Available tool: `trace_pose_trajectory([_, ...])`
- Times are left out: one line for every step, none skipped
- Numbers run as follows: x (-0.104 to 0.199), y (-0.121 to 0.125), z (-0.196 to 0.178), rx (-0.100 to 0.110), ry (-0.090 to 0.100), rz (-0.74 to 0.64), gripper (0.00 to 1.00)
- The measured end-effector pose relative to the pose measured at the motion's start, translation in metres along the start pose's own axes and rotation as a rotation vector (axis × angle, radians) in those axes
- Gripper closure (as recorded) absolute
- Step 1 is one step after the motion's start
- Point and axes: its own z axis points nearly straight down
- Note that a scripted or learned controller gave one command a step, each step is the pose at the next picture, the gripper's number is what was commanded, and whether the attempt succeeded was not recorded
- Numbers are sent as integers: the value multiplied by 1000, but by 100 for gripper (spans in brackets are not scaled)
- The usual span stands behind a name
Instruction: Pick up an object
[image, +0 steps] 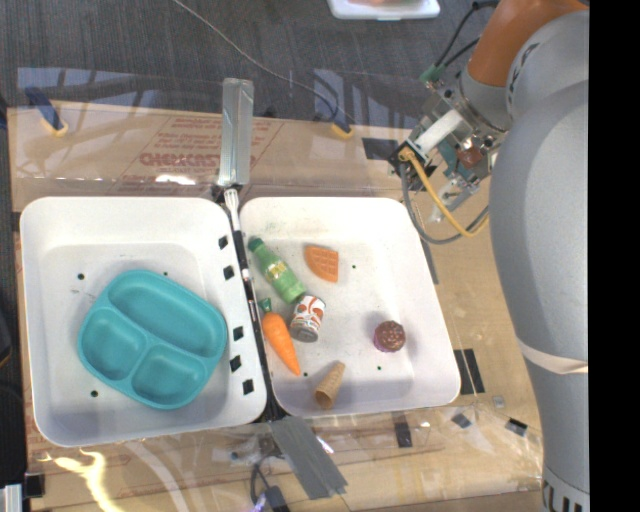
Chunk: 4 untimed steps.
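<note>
Six toys are lying in the right bin (425, 300) awaiting picking; the hand (440, 160), finger state unclear, is hovering upper right.

grey arm (545, 200), orange band, seemingly yellow cables

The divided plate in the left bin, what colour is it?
Teal, a plain turquoise blue; the plate shows clearly in the camera view.

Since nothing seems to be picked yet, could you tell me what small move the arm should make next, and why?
Probably swing the gripper in over the right bin and down toward one object, such as the purple item. The gripper sits beyond the bin's far right corner, above the bench, and the purple item lies apart from the others, so it looks easiest to approach.
</note>
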Motion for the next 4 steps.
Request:
trace_pose_trajectory([3,-13,53,1,-1,264,0])
trace_pose_trajectory([-4,7,45,-2,2,264,0])
trace_pose_trajectory([-17,33,80,1,-2,265,0])
trace_pose_trajectory([-15,32,79,1,0,263,0])
